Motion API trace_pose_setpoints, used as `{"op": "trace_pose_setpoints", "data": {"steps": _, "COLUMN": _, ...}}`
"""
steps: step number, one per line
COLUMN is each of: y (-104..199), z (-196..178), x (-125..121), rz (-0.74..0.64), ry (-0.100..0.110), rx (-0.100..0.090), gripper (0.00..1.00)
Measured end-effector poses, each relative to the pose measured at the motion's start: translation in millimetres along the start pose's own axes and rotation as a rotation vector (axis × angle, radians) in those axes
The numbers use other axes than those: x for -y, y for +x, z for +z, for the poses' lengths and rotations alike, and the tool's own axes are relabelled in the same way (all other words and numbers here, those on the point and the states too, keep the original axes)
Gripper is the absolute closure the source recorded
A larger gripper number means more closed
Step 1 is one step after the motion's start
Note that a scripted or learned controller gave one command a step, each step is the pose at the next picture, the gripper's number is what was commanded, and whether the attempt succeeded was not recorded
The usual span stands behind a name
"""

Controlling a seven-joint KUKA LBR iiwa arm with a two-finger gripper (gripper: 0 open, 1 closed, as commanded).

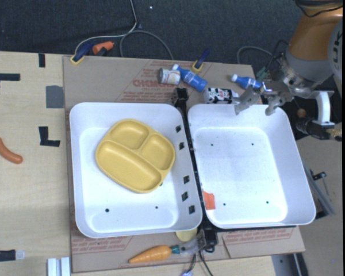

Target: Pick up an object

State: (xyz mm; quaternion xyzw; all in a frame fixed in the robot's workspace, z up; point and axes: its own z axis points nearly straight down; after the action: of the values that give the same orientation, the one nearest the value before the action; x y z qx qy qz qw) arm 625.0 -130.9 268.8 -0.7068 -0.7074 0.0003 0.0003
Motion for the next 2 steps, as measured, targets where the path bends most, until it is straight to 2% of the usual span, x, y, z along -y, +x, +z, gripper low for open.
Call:
{"op": "trace_pose_setpoints", "data": {"steps": 1, "y": 19.2, "z": 115.0, "x": 48.5, "rz": 0.001, "ry": 0.014, "rx": -0.003, "gripper": 0.0}}
{"op": "trace_pose_setpoints", "data": {"steps": 2, "y": 32.5, "z": 185.9, "x": -46.4, "rz": -0.005, "ry": -0.006, "rx": 0.003, "gripper": 0.0}}
